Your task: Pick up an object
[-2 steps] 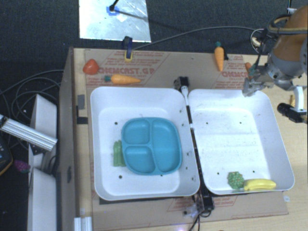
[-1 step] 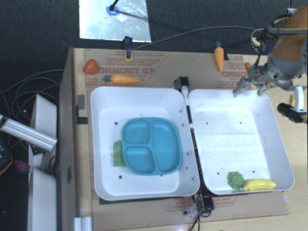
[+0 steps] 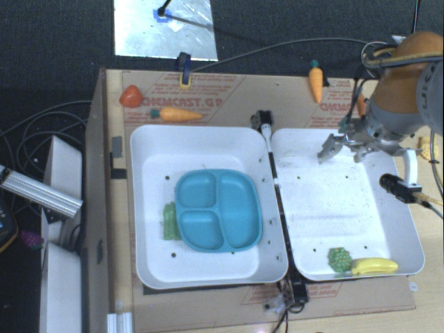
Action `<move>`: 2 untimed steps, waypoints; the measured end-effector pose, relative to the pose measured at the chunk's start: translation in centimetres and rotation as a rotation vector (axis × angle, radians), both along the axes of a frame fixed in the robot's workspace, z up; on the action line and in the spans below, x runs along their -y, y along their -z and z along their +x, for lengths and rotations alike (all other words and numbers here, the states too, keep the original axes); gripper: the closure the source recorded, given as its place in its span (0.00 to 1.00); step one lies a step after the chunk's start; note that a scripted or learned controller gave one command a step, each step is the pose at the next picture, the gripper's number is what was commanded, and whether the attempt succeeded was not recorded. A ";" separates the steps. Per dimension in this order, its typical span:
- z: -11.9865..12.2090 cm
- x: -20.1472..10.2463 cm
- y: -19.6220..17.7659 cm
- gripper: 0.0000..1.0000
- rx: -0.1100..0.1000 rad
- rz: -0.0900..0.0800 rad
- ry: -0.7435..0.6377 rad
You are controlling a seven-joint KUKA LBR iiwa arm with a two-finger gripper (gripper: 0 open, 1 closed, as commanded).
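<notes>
At the near edge of the right bin (image 3: 347, 207) lie the only things in it: a yellow banana (image 3: 375, 266) against the near wall and a small green broccoli floret (image 3: 339, 259) touching the banana's left end. Either would serve as the object to pick up. The gripper (image 3: 343, 148) hangs over the far part of that same bin, well apart from both. Its fingers are spread and there is nothing between them.

I judge this to be the approach step, with no grasp begun. The next move calls for travel toward the near wall of the right bin, a descent over one piece, and a close on it. The banana looks the easier catch, being longer (though it sits tight to the wall, which leaves little room for a finger on that side). The floret touching it may be nudged or caught along with it.

Left of the right bin, the left bin (image 3: 149, 186) holds a blue divided plate (image 3: 218, 209) with a green block (image 3: 169, 222) tucked against the plate's left side. These are out of the arm's likely path. Beyond the right bin's far rim a carrot (image 3: 316, 82) lies on the board. Farther left of it are a second carrot (image 3: 177, 114) and a red-orange tomato (image 3: 130, 96). None of them obstructs.
</notes>
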State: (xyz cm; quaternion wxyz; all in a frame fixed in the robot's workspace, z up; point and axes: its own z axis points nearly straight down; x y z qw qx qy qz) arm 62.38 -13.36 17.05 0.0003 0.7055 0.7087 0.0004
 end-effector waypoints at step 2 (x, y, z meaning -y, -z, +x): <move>3.8 0.9 7.4 1.00 0.005 -0.002 -0.003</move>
